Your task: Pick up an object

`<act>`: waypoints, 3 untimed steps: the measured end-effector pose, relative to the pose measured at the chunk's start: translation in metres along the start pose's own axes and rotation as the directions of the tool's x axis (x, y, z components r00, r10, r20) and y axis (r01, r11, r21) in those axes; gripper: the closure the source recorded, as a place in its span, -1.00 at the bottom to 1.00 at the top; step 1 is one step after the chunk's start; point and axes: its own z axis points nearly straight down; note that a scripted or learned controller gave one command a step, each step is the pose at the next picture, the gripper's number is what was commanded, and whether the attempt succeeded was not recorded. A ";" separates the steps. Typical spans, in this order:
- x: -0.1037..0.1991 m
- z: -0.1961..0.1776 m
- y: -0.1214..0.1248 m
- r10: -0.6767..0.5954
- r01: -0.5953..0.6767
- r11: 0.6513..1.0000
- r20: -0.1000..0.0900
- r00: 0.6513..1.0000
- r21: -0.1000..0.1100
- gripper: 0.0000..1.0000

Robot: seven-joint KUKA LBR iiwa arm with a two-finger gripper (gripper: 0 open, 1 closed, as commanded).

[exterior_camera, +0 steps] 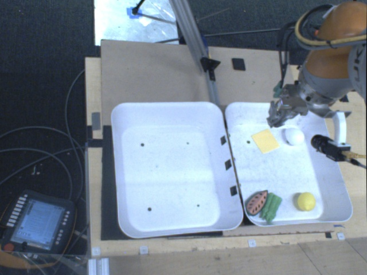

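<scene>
Overhead, no brand, label or legible writing can be made out on the bench or its contents; the lit screen of a handheld control unit (33,222) at lower left is too small to read. The grey arm (330,73), with its orange band, reaches in from the right over the right bin (330,173), and its claw (279,114) hangs above that bin's upper part, just above a flat yellow square (266,140) and beside a white ball (293,136). Whether the claw is spread or pressed together cannot be told from this angle, and nothing can be seen between its tips. The yellow square lies flat near the bin's middle, with the white ball close to its right. Along the bin's near edge sit a reddish oval piece (256,201) touching a green piece (270,206), and, apart to their right, a yellow lemon (305,201). The left bin (123,153) stands alongside, touching the right one.
</scene>
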 end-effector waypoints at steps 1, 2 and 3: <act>0.045 0.013 0.004 0.001 -0.001 1.000 0.000 1.000 0.001 1.00; 0.103 0.020 0.000 0.000 0.000 1.000 0.000 1.000 0.001 1.00; 0.155 0.034 0.005 0.000 0.000 1.000 0.000 1.000 0.001 1.00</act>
